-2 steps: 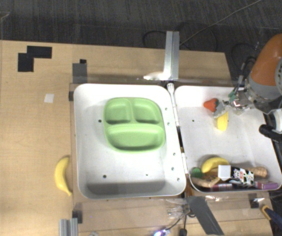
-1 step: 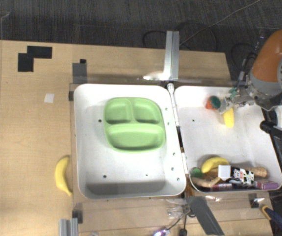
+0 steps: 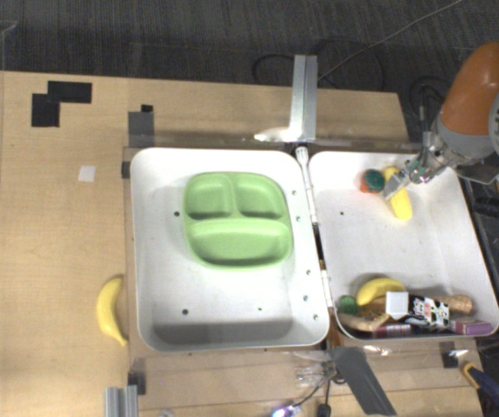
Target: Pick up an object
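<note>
Yellow toy (image 3: 400, 204) lies just under my gripper (image 3: 420, 172), whose state I cannot tell, and crowded by the green-red ball (image 3: 372, 181), so it may slip sideways.

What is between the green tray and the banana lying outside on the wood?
Bare white bin floor, then the left bin wall, between green tray and banana, in the camera view.

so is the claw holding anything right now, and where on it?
Cannot be told. The claw sits at the top of the small yellow object in the right bin, but no hold can be made out.
</note>
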